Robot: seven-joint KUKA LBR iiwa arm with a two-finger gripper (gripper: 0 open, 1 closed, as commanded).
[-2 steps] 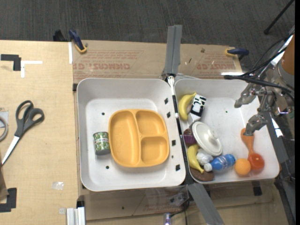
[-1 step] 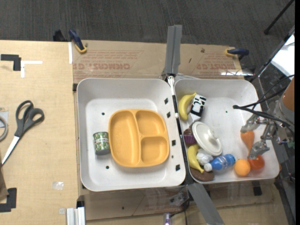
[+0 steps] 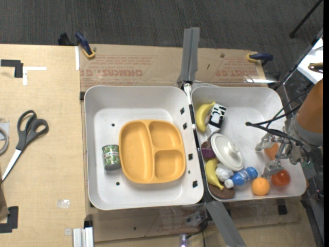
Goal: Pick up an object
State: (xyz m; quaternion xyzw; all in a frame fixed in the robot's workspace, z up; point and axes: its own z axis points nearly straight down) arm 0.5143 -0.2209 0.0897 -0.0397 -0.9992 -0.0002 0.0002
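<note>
White plastic bins sit side by side on the tabletop [image 3: 46, 76], and the pick has not been made so far as the view shows. The hand [image 3: 273, 158] is low in the right bin [image 3: 241, 94], near its right wall, with its metal fingers [image 3: 263, 145] spread apart around nothing I can make out. Just below it lies a red ball [image 3: 281, 178], and beside that an orange ball [image 3: 261, 186]; either looks like the likely target, though which one I cannot tell. Both rest on the bin floor, not lifted. Further left in that bin are a blue bottle [image 3: 241, 177], a white lid [image 3: 226, 151] and two bananas [image 3: 202, 116]. The left bin [image 3: 103, 99] holds a yellow divided tray [image 3: 152, 151] and a small green can [image 3: 110, 157], untouched. Closing on a thing and raising it are both left to do.
</note>
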